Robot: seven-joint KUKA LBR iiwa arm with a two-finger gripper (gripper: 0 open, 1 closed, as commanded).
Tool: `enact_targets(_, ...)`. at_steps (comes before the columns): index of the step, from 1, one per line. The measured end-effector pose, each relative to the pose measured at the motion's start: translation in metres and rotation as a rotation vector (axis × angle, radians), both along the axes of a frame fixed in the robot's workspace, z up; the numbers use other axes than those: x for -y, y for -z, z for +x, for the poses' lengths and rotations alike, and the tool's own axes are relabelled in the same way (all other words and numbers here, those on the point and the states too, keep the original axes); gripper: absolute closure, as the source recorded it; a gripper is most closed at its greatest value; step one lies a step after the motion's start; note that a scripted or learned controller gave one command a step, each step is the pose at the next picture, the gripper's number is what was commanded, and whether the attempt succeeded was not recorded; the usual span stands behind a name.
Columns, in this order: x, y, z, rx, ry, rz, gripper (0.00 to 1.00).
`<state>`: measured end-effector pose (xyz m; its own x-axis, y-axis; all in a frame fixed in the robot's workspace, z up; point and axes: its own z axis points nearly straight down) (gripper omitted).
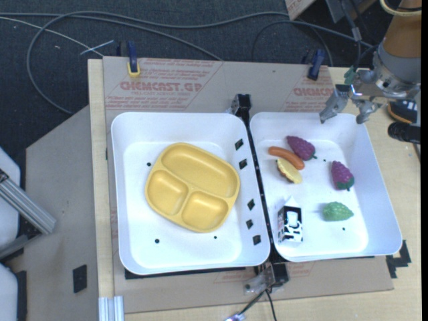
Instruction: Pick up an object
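Camera view, your stock of the bench as it stands.

Left shallow white plastic bin [127, 179]: one yellow three-compartment plastic tray [192, 187], lying flat near the middle.

Right shallow white plastic bin [374, 199]: six small items. A dark purple toy grape bunch [301, 146] sits toward the far side, touching or just beside an orange toy sausage [286, 156]. A yellow and brown toy food piece [289, 172] lies just below the sausage. A second purple grape bunch [342, 174] lies nearer the right wall. A green knobbly toy vegetable [337, 211] lies below it. A small black and white carton [291, 223] stands at the near left corner.

Arm: the grey two-finger gripper [348, 114] hangs over the far rim of the right bin, above and apart from every item. Its two fingers are spread wide with nothing between them.

Step in hand, as you may judge it: the approach, before any grasp. No item is chosen for certain; the first grape bunch lies nearest.

Next move calls for: you centre the spread fingers over one item, descend until they straddle it, then close. The grape bunch and sausage crowd each other, so an isolated piece may grip cleaner.
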<state>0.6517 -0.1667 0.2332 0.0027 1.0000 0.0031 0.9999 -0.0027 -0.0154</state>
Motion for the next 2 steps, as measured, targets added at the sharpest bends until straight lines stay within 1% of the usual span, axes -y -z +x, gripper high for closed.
enact_targets(1, -0.001, -0.010, 0.003, 0.015, -0.003, -0.003, 0.00)
enact_targets(2, 0.000, 0.032, 0.002, 0.010, -0.003, -0.002, 0.00)
